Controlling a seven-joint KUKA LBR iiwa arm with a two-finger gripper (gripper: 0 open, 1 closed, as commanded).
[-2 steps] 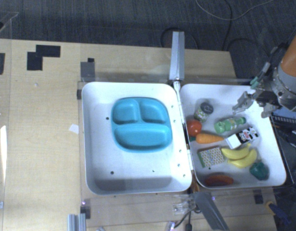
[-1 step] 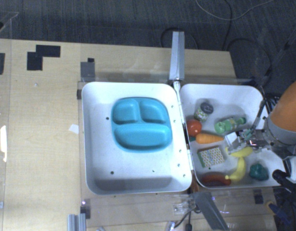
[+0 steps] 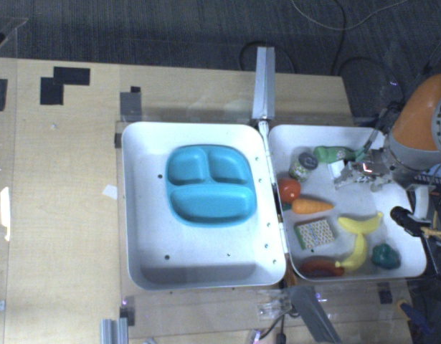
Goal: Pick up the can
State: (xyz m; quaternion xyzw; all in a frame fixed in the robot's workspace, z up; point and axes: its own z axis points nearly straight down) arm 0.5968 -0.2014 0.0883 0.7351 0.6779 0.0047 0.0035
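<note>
Camera view: the left bin [image 3: 138, 213] contains a blue sectioned tray [image 3: 209, 185]. The right bin [image 3: 417, 267] contains the can [image 3: 303, 165], which stands near the bin's far left corner, beside a green object [image 3: 331, 153]. Nearer the camera lie a tomato [image 3: 289, 189], a carrot [image 3: 312, 206], a banana [image 3: 359, 236] and a small teal item [image 3: 384, 256]. The gripper [image 3: 362, 172] hovers over the right bin's far side, right of the can and apart from it; its opening state cannot be determined.
</note>
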